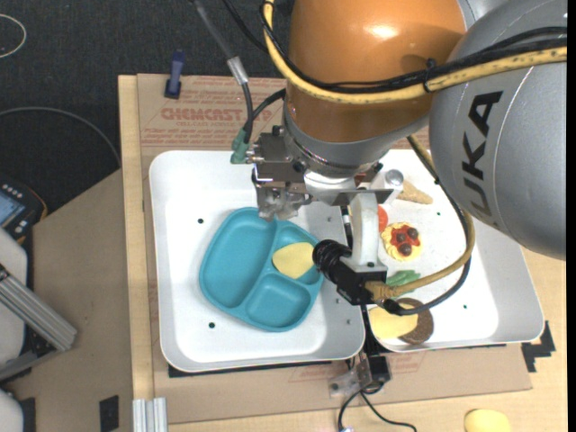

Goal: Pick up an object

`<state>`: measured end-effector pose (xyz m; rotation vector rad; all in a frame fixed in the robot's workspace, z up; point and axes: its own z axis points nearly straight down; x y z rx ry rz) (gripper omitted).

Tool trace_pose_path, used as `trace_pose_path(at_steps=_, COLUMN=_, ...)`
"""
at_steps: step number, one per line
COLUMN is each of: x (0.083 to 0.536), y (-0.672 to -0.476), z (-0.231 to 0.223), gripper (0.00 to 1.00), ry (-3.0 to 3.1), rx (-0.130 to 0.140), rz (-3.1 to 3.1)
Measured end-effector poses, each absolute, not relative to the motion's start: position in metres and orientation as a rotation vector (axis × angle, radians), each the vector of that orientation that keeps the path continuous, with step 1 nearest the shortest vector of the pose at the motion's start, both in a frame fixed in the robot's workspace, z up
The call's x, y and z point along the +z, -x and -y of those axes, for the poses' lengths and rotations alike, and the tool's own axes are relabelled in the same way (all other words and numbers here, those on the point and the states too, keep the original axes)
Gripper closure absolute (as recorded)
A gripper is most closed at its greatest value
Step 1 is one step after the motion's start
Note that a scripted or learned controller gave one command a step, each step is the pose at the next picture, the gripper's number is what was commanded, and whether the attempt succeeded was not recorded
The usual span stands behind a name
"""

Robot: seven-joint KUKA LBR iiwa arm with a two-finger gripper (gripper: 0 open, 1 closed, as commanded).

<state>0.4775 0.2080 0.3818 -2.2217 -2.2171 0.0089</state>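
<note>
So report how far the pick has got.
Done: nothing looks lifted; the blue tray lies flat in the left bin, with a yellow piece on it. In hand: the arm's wrist hangs low at the tray's far edge; its grip is hidden. Left: a visible grasp and lift.

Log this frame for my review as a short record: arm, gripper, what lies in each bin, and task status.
arm: grey with an orange band, reaching in from the right, low over the seam between the bins
gripper: above the upper right edge of the blue tray; jaws hidden by the wrist
left bin: blue divided tray with a pale yellow piece in its right compartment
right bin: toy pizza slice, cone-shaped piece, green piece, yellow and brown piece at the near edge
task status: nothing visibly lifted
</note>
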Motion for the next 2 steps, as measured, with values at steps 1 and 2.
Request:
trace_pose_path(at_steps=1, x=0.544, y=-0.48, z=-0.191, gripper=1.0, ry=2.226, rx=-0.029, rz=2.227)
trace_pose_path(at_steps=2, x=0.379, y=-0.477, z=-0.226, gripper=1.0, ry=2.213, rx=0.025, rz=2.22)
